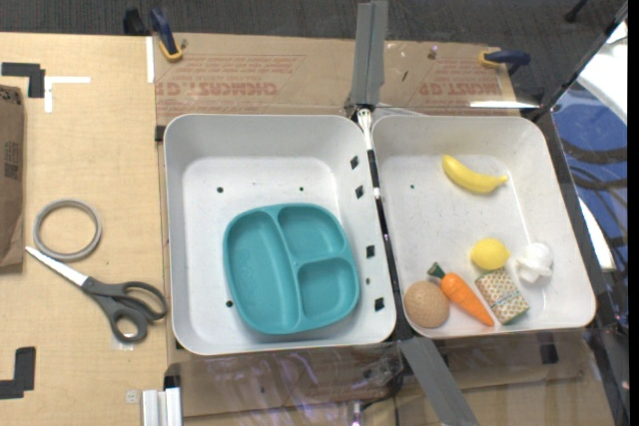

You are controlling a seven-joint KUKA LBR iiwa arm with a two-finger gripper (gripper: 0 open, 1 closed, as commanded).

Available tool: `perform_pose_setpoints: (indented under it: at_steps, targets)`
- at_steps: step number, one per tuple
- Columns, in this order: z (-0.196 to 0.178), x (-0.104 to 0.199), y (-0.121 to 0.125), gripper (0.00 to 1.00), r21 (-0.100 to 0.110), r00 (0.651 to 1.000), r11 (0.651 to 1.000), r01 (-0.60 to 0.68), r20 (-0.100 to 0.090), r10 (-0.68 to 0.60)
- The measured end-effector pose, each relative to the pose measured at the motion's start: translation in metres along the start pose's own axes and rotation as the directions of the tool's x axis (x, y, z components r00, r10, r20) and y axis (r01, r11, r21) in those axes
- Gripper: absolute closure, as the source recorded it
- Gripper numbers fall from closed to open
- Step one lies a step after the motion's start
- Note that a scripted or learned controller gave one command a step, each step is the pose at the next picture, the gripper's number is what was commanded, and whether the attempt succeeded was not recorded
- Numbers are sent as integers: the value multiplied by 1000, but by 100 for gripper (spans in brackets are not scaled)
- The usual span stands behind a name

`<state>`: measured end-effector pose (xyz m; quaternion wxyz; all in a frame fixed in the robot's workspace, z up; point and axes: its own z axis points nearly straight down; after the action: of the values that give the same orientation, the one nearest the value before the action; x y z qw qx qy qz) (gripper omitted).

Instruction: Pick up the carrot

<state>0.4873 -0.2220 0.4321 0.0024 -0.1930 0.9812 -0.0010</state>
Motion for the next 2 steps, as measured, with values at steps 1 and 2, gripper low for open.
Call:
perform_pose_setpoints:
  at_steps: [1, 2]
  targets:
    - [-49, 0, 0, 100, 0, 999, 999, -46, 0, 46]
    - [-60, -17, -7, 100, 0, 991, 991, -133, 0, 133]
